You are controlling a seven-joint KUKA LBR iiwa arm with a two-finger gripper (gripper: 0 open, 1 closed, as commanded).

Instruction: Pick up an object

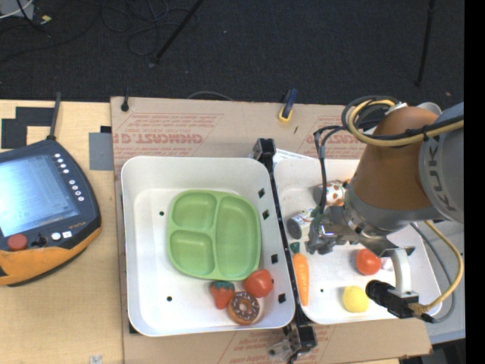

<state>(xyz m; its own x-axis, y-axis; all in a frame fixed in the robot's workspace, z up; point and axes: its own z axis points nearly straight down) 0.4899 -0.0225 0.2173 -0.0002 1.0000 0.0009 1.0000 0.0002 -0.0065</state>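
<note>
**The tool hangs low over the right bin, next to a carrot**

The carrot (301,277) is orange with a green top. It is long and thin and lies flat by the left wall of the right bin (299,180), with its tip pointing at the near edge. The tool (324,237) is just beside the carrot's top end, a bit to the right. I cannot tell if the tool is open or closed, and I cannot see anything held in it.

The right bin has one carrot, one yellow lemon (355,299), one red ball (367,262) and one small spotted thing (334,195). Some tiny bits lie near the tool, too small to tell what they are.

The left bin (144,279) has one green plate (214,235) with three parts, one strawberry (222,293), one tomato (258,283) and one donut (245,308). These three sit close together at the plate's near edge.

The big arm (394,173) covers much of the right bin and hides part of the red ball. A screen pad (42,207) lies on the table (45,309), well apart from the bins.
</note>
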